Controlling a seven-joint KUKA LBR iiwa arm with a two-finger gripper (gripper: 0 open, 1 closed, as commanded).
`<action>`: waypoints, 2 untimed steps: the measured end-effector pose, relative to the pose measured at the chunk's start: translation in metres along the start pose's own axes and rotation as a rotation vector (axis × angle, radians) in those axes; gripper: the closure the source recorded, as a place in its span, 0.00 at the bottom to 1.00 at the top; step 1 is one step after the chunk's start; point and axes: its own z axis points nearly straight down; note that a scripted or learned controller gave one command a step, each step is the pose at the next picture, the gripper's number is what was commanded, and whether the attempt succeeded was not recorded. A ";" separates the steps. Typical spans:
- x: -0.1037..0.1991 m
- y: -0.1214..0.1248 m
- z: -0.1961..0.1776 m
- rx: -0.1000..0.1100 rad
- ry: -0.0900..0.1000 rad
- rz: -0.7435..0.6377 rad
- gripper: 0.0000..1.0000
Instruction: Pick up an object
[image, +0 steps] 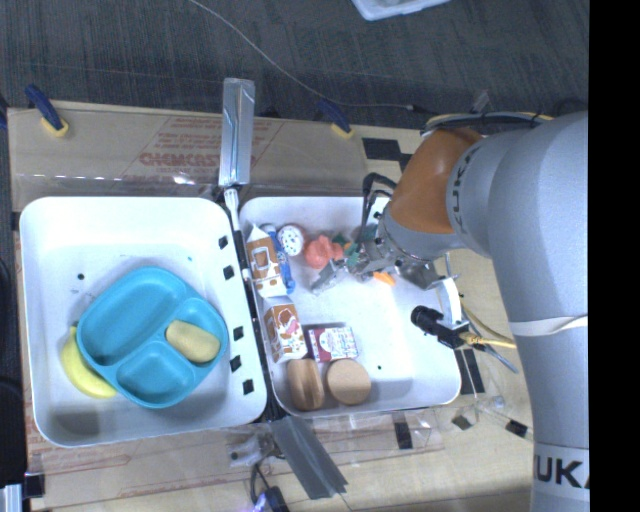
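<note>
**End effector low in the right bin, coral-red toy just to its left**

You have the end effector (345, 262) down inside the right shallow white bin (400, 385), at its far side, with the grey arm and its orange band (430, 195) coming in from the right. The metal fingers (325, 278) point left and slightly toward the near edge. Whether they are spread or pressed together, you cannot tell from this slant, and nothing is clearly seen between them.

The closest candidate is the small coral-red soft-looking toy (318, 250), lying just to the left of the fingertips and a little farther back; touching or barely apart is too close to call. It looks roughly round, so no long axis matters much there. A small orange piece (385, 281) sits just right of the end effector, under the wrist.

Other items lie farther off: a round white dial-faced object (290, 239) beyond the red toy to the left, two upright printed cartons (264, 262) against the left wall, a dark red packet (333, 343) and two brown bun-shaped pieces (328, 383) toward the near side.

The left white bin (50, 240) holds a blue divided tray (135, 340) with a yellow lump, well apart from the arm.

Your coming move likely turns on a short shift left and far.
</note>
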 end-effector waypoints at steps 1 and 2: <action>-0.015 0.044 0.001 0.008 0.010 -0.012 0.00; -0.041 0.050 -0.026 0.008 0.014 -0.153 0.00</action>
